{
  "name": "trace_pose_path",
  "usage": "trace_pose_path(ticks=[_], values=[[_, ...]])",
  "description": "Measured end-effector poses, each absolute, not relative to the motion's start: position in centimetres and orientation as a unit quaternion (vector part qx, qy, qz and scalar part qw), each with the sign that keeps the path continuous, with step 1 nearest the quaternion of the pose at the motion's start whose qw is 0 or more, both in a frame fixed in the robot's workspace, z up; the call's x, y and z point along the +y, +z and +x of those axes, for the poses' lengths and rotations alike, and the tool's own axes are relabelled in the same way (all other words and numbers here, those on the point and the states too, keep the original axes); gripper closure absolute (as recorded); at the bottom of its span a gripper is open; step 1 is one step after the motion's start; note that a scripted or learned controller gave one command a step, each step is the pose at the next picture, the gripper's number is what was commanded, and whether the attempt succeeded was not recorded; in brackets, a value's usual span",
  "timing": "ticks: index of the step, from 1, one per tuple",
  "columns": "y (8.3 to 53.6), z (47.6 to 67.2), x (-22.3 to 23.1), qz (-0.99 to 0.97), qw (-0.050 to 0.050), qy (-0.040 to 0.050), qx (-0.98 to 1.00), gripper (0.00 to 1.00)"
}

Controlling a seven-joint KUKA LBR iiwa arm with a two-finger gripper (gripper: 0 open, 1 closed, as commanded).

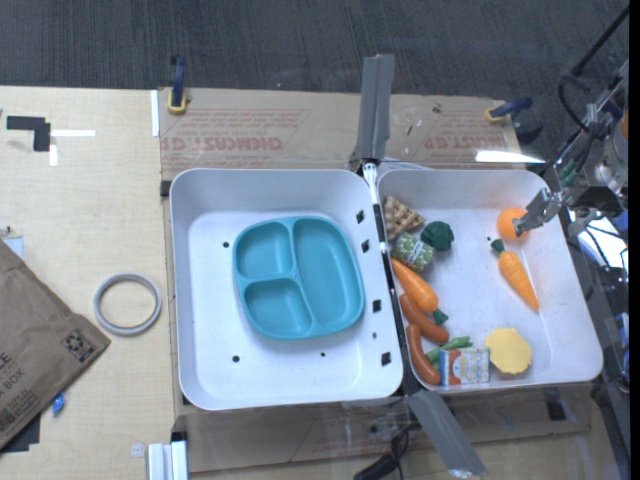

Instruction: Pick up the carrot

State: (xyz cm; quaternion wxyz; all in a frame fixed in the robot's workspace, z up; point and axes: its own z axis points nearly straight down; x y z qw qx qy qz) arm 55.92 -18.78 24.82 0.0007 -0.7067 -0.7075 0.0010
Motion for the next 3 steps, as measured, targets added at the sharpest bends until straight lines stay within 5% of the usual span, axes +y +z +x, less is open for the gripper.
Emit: trace_pose_path(ticks=[1, 2, 3], values=[[9.6, 56.2, -20.5, -0.827, 0.007, 0.0001, -0.562, 0.00], [10.6, 56.3, -20.7, -0.827, 0.004, 0.0008, -0.563, 1.00], [20.1, 59.5, -16.5, -0.856, 0.000, 0.0013, -0.517, 1.00]])
